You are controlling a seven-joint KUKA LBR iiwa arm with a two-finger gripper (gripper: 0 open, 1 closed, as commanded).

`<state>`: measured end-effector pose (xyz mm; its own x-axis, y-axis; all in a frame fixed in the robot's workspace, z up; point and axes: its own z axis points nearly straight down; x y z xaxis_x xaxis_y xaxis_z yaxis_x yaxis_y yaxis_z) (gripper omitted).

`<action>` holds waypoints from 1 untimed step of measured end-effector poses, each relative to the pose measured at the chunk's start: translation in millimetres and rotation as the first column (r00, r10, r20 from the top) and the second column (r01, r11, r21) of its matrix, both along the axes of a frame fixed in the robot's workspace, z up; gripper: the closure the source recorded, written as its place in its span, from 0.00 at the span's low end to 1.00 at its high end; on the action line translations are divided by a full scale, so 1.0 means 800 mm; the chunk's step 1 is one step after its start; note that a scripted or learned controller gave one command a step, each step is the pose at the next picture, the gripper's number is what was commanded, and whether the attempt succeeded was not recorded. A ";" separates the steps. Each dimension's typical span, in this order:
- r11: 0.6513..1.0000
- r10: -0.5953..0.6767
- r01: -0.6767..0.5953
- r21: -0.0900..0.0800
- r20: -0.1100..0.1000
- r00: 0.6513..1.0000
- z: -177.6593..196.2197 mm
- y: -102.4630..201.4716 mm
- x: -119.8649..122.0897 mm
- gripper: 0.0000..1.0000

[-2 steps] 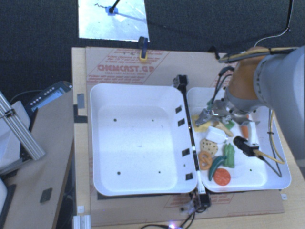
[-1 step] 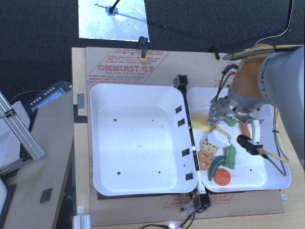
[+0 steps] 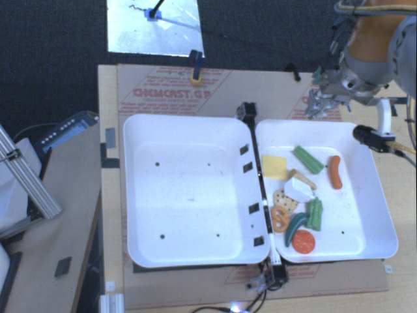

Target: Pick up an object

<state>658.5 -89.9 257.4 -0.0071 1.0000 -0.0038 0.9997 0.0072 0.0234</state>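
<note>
Below the claw (image 3: 317, 103), toy foods (image 3: 300, 197) lie in the right bin (image 3: 365, 175)

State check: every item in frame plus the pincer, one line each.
pincer: above the far rim of the right bin, nothing seen in it
right bin: holds all the toy food
left bin: bare white floor
yellow block: flat, by the divider
sausage: lying apart from the pile
tomato: at the near end
white piece: resting on the pile
</note>
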 end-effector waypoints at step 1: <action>1.000 0.004 -0.004 0.006 -0.014 1.000 0.059 0.079 0.015 1.00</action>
